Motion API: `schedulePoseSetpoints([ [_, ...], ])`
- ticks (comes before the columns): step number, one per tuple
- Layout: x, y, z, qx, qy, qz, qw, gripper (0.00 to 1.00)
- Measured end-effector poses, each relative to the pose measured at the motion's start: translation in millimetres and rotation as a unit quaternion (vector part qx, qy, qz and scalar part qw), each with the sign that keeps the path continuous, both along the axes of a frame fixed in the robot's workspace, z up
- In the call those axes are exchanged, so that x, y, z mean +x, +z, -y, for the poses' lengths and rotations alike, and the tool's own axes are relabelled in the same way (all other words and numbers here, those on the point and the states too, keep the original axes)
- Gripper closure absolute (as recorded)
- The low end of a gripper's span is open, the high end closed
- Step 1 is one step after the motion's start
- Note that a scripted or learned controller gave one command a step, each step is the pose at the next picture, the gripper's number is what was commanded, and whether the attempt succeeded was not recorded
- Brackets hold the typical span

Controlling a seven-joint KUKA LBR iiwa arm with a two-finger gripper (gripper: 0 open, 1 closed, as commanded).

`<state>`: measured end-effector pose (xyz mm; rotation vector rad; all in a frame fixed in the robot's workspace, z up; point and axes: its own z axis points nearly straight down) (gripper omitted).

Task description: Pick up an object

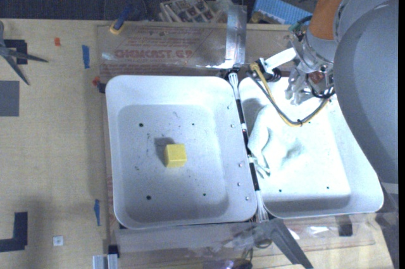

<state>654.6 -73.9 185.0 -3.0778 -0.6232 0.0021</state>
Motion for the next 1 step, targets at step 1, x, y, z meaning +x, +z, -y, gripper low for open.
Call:
schedulePoseSetpoints([
  [1,-5.3,-0.3,-10.3,0.0006,-0.079,-0.001,0.9969,1.00],
])
